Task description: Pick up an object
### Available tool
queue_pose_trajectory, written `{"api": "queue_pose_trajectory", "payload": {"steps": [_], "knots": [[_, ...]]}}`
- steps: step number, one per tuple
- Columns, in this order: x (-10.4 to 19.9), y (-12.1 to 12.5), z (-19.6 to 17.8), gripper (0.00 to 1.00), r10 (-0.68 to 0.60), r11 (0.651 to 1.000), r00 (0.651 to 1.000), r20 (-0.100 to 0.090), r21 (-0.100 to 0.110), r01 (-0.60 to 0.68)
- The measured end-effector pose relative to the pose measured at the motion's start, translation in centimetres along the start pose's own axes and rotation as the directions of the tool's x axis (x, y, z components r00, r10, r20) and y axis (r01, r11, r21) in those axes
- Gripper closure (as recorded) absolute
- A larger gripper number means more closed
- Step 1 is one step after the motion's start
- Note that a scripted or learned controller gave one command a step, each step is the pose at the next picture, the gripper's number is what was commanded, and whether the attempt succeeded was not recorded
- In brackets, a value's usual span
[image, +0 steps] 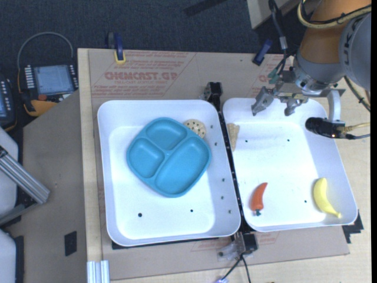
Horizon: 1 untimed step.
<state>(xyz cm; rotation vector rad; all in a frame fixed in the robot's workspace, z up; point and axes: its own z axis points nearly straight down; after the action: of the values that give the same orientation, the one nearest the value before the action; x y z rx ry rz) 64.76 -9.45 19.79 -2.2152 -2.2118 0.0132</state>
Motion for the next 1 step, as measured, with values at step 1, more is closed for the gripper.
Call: {"api": "queue_pose_trajectory", "payload": {"steps": [1], "knots": [[0.01,0.28,-0.71,0.00,-0.002,1.000,1.000,0.001,-0.013,0.002]]}}
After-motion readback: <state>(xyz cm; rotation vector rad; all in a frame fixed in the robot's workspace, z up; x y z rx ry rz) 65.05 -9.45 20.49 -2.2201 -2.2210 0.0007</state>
